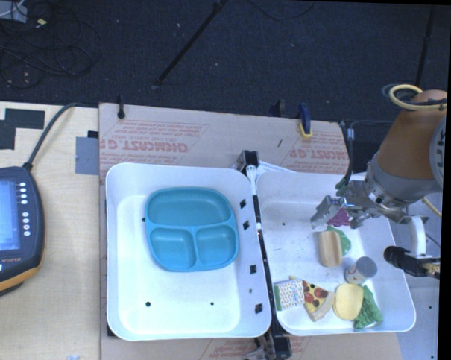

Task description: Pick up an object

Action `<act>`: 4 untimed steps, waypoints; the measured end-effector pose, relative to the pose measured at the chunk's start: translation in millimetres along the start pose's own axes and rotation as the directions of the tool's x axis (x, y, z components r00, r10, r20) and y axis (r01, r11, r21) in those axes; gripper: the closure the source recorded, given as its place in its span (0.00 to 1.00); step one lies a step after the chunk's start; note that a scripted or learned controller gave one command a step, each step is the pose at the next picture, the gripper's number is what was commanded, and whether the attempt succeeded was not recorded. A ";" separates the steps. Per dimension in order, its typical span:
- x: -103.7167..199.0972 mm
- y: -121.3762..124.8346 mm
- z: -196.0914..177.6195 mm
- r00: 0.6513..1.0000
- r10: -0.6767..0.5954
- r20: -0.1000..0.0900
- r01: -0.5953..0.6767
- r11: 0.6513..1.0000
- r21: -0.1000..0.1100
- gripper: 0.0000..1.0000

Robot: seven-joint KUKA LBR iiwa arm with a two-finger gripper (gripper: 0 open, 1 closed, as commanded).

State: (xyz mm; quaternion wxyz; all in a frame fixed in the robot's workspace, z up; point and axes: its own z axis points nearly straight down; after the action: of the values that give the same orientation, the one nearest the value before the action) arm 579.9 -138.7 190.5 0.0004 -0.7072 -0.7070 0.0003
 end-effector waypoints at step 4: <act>-19.3 0.7 91.0 1.000 0.003 0.002 -0.003 1.000 -0.003 1.00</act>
State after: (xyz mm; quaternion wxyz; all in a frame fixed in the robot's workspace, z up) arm 580.5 -158.0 99.6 -0.0014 -0.7081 -0.7061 0.0000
